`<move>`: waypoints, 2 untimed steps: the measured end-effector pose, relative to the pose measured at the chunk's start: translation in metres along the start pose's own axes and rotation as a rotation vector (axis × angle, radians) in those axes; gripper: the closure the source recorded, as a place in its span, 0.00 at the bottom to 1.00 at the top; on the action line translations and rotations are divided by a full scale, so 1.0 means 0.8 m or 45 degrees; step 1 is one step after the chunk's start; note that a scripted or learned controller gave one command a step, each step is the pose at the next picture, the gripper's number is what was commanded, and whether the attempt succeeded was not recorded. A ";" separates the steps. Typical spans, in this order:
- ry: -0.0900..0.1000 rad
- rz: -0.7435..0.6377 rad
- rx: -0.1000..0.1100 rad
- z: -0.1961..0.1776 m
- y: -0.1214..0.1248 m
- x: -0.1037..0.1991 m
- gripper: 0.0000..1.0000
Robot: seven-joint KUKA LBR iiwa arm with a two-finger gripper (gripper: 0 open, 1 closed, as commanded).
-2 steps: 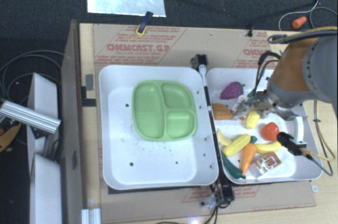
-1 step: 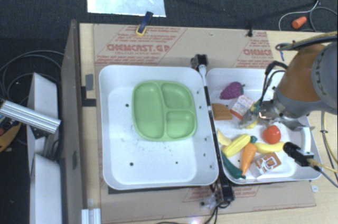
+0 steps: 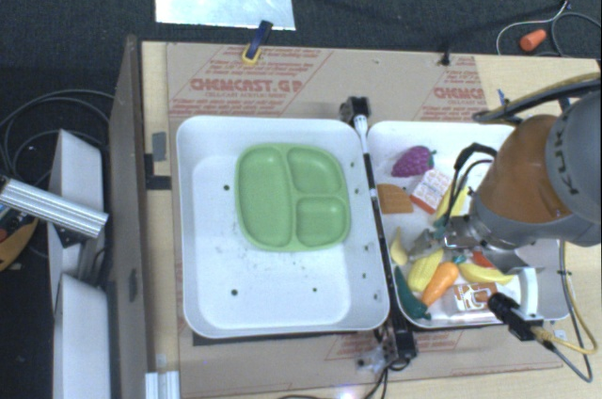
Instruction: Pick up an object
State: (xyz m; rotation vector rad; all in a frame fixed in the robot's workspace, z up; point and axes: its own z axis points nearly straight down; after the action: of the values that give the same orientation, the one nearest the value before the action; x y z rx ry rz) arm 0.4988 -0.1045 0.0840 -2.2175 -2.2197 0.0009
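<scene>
The right bin holds several toy foods: a purple grape-like piece, an orange wedge, a red-and-white packet, a yellow corn-like piece, an orange carrot and a yellow banana. My gripper hangs low over the middle of this pile, just above the corn and carrot. The grey and orange arm covers the bin's right half. Nothing shows between the fingers.
The left bin holds a green sectioned plate. A black clip sits on the rim between the bins. Cardboard lies under both bins, with cables to the left and right of the bench.
</scene>
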 end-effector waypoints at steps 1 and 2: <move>-0.002 -0.001 -0.011 -0.015 0.006 -0.002 1.00; -0.003 -0.015 -0.023 -0.133 0.097 0.077 1.00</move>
State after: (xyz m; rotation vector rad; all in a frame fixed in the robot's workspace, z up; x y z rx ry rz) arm 0.5763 -0.0430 0.1905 -2.2145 -2.2431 -0.0171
